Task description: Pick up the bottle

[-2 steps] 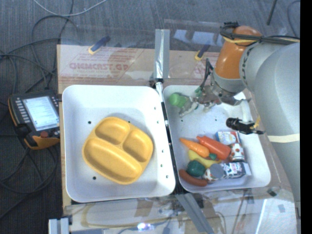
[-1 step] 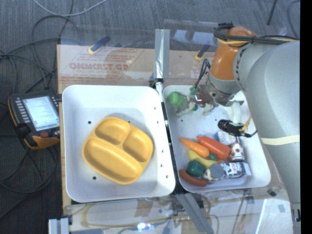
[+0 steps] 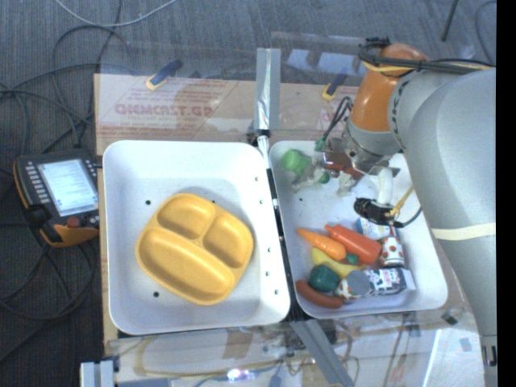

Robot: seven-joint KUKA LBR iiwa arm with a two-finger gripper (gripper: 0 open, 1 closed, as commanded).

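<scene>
Reaching for the bottle (image 3: 390, 252) means sliding the hand (image 3: 334, 166) toward the right bin's (image 3: 427, 297) near-right side, where it lies beside the carrot (image 3: 355, 242); can't tell the hand's state.

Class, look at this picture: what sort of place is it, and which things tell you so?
Probably a robotics lab: a robot arm reaches over two white bins of toy food, a teach pendant lies beside them, and cables trail across carpet.

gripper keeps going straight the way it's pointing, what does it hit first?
The gripper points left and down into the right bin, toward its upper left corner. First in that line is probably the green toy beside the fingertips, then the bin floor. Depth is unclear from this single slanted view.
</scene>
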